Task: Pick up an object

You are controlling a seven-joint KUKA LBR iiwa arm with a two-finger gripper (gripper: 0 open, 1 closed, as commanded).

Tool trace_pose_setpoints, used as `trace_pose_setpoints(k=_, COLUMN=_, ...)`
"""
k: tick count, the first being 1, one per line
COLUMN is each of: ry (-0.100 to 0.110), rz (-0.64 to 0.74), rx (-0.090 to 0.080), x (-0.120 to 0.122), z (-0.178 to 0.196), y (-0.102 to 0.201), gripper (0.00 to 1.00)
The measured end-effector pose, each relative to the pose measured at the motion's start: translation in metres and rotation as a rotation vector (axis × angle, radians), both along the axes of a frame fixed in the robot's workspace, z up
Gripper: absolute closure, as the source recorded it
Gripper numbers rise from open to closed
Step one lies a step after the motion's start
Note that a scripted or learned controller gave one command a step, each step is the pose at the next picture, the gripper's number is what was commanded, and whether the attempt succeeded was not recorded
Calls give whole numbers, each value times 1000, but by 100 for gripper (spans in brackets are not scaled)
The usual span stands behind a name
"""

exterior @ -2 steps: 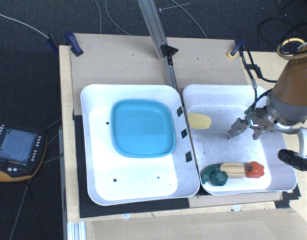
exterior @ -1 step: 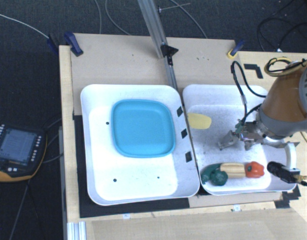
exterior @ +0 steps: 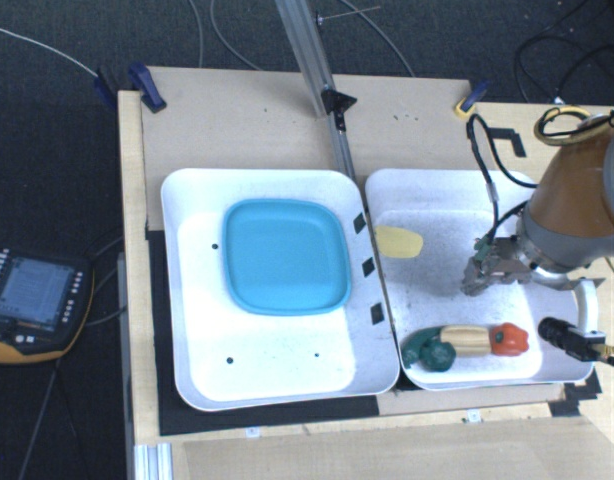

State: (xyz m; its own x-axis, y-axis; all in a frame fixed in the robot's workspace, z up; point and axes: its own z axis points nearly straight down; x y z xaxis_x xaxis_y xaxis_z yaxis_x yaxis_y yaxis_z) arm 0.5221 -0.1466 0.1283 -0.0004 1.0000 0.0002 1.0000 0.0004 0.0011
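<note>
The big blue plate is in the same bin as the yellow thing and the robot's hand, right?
Not quite. In the camera view the blue plate lies in the left bin. The yellow thing and the gripper are in the right bin.

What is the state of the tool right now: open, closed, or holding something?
Tool: cannot be told; it is low over the right bin, apart from the toys, and nothing shows held in it.
</note>
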Motion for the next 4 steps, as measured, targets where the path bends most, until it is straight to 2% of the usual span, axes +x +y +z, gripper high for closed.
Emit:
trace_pose_setpoints(k=1, ry=-5, rz=0, rx=-1, x=8, z=60, y=1, gripper=100)
trace_pose_setpoints(k=2, ry=-3, rz=0, rx=-1, x=5, z=107, y=8, gripper=100)
trace_pose_setpoints(k=3, ry=-2, rz=0, rx=-1, x=5, z=131, y=9, gripper=100)
trace_pose_setpoints(k=4, ry=0, rz=3, rx=1, x=4, z=131, y=51, gripper=100)
